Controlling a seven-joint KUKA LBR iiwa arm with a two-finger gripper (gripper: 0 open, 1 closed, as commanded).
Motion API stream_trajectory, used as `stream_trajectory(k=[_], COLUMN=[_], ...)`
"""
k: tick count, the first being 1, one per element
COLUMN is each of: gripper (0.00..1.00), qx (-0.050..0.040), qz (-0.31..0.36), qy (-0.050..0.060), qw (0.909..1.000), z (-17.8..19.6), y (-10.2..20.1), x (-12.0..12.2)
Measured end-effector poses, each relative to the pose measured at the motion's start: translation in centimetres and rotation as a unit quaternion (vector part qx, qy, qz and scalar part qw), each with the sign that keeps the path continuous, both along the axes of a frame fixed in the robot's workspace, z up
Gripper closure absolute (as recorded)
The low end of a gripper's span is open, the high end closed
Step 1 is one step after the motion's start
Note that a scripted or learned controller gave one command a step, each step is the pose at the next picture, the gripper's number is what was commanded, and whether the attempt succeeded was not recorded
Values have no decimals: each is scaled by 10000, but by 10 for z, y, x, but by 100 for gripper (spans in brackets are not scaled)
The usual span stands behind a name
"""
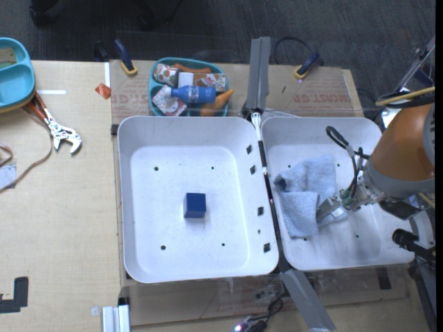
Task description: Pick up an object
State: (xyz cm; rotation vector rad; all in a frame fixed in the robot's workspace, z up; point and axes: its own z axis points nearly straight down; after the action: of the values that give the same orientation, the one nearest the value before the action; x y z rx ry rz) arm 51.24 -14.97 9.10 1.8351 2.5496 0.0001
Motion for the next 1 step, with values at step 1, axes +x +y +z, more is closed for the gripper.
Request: stream_trajectory(k=[1], gripper=[0], qx=[-4], qz=[89], qy=[2], qw=[10000], z=[23], y=[41], x=[5])
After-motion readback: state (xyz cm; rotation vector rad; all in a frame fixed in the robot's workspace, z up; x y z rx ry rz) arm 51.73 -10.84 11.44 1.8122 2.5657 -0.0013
